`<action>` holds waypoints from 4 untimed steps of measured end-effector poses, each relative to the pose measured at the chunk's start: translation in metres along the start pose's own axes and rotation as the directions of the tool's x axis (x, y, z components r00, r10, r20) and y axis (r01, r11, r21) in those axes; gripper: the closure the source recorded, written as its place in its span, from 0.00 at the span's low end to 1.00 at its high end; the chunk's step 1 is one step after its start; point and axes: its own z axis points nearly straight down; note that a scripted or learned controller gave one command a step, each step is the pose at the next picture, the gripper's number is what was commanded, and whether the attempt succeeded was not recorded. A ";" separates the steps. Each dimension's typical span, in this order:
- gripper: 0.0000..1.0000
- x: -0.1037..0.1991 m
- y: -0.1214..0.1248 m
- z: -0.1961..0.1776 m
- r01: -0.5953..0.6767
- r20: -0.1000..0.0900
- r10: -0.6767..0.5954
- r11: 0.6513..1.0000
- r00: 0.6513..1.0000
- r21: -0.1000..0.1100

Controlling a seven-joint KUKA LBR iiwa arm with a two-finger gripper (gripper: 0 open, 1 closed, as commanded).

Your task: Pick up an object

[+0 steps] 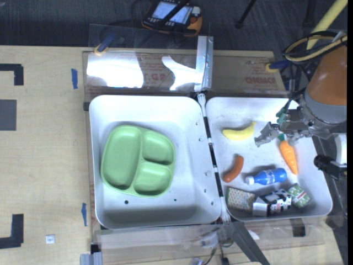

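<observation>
My gripper [274,136] hangs over the upper part of the right bin [320,206], open, with nothing between its fingers. A yellow banana [239,132] lies just to its left. An orange carrot [289,155] lies right below it, close to the right finger. Further down are a red-orange sausage [233,168] and a blue bottle [267,176]. Along the bin's front lie a patterned packet [239,197], a black and white bottle [271,204] and a green patterned item [298,195].
The left bin [105,208] holds a green divided plate [137,160]. A raised divider [212,159] runs between the two bins. Cables and the arm's orange band [331,81] sit at the right. A clear panel [143,65] stands behind the bins.
</observation>
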 end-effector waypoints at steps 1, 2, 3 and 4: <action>0.00 -0.064 -0.021 0.048 -0.208 -0.001 0.208 0.978 0.978 0.002; 0.00 -0.072 -0.013 0.106 -0.165 -0.008 0.165 0.986 0.986 -0.003; 1.00 -0.074 -0.014 0.097 -0.168 -0.004 0.168 0.986 0.986 -0.003; 1.00 -0.038 0.061 0.000 -0.224 0.002 0.224 0.974 0.974 -0.002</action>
